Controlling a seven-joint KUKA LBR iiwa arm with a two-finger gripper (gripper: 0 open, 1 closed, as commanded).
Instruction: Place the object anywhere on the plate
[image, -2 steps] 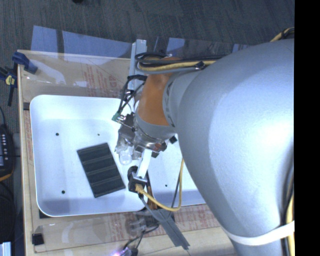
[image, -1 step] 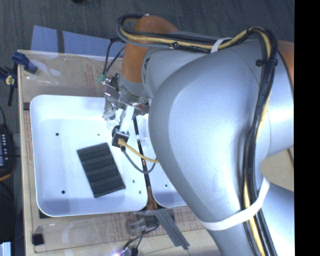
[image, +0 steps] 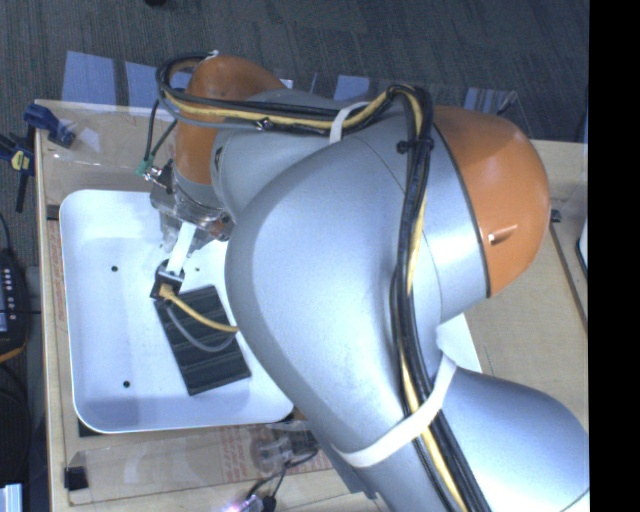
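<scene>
My gripper (image: 186, 218) hangs over the far middle of the left white bin (image: 110, 300), below the orange wrist band (image: 215, 100). It is seen from above and behind, and its lower end is hidden by the wrist body. The big grey arm (image: 340, 300) reaches in from the right and covers the bin's right side and most of the bench. The bare part of the bin floor on the left shows only small dark dots.
A blue clamp (image: 48, 122) sits at the bench's far left corner. A dark device (image: 8, 300) lies off the left edge. The wooden bench rim (image: 150, 465) runs along the bin's near side.
</scene>
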